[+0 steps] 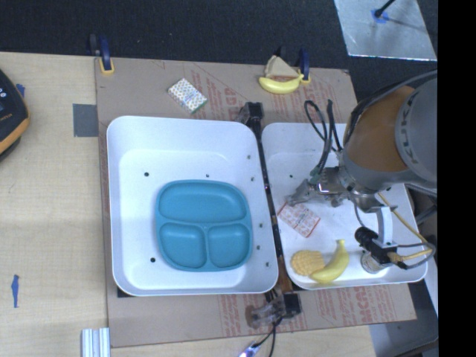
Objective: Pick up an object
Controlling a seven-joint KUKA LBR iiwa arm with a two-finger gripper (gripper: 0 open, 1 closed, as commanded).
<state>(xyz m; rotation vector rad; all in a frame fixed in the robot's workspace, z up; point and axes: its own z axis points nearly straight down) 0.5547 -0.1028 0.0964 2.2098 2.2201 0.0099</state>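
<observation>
The right bin (297, 143) holds a small white-and-red packet (299, 219), a round yellow cracker (306, 262) and a yellow banana (332, 263) along its near edge. My gripper (306, 193) hangs low over the middle of this bin, just above and beside the packet's far edge. Nothing shows in its grasp. The grey arm with its orange band (379, 136) comes in from the right and hides the bin's right part.
The left bin (126, 147) holds a blue divided plate (202, 224). On the cardboard behind the bins lie a second banana (280, 85) and a patterned packet (187, 94). Black cables (321, 125) loop over the right bin's far side.
</observation>
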